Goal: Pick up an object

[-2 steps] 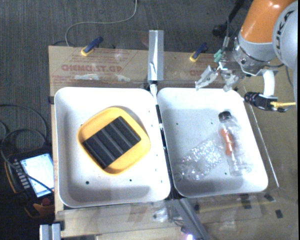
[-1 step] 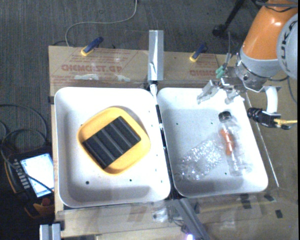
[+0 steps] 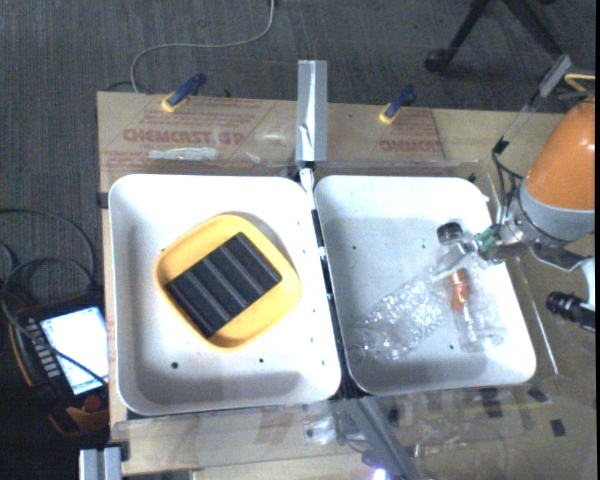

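A yellow tray-like object with a black ridged insert (image 3: pixel 227 279) lies tilted in the left bin (image 3: pixel 140 368). In the right bin (image 3: pixel 380 218) a clear plastic bottle with a dark cap and an orange label (image 3: pixel 464 293) lies near the right wall. A crumpled clear plastic bottle (image 3: pixel 400 315) rests beside it, toward the bin's front. My gripper (image 3: pixel 488 238) hangs at the right bin's right rim, just beyond the capped end of the clear bottle. The arm's orange band (image 3: pixel 565 163) sits above it.
A metal post (image 3: pixel 311 108) stands behind the seam between the bins. Two blue and yellow clamps (image 3: pixel 183 91) hold the board at the back. Cables and a lit device (image 3: pixel 70 338) lie on the floor to the left.
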`<state>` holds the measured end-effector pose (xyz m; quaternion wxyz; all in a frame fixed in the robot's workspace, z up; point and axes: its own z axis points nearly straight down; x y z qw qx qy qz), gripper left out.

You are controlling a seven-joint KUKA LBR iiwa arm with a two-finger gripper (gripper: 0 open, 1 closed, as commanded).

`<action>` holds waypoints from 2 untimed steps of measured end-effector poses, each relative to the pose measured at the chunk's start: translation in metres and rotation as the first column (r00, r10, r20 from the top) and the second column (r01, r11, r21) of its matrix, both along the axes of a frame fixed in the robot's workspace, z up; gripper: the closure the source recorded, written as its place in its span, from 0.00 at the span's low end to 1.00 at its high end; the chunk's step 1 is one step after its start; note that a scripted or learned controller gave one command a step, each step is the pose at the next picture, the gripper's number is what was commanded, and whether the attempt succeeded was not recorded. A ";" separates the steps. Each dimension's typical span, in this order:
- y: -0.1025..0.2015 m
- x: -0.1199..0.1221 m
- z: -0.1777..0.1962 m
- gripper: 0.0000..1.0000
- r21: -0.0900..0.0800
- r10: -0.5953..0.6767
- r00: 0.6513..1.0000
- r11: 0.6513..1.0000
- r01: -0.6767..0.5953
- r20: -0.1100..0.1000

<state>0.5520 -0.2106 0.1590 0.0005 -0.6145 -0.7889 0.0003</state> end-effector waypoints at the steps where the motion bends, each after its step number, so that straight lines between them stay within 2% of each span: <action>1: -0.008 0.010 -0.060 0.00 0.000 0.074 0.997 0.997 -0.074 0.011; 2: -0.009 0.046 -0.065 0.00 0.005 0.102 0.995 0.995 -0.102 0.009</action>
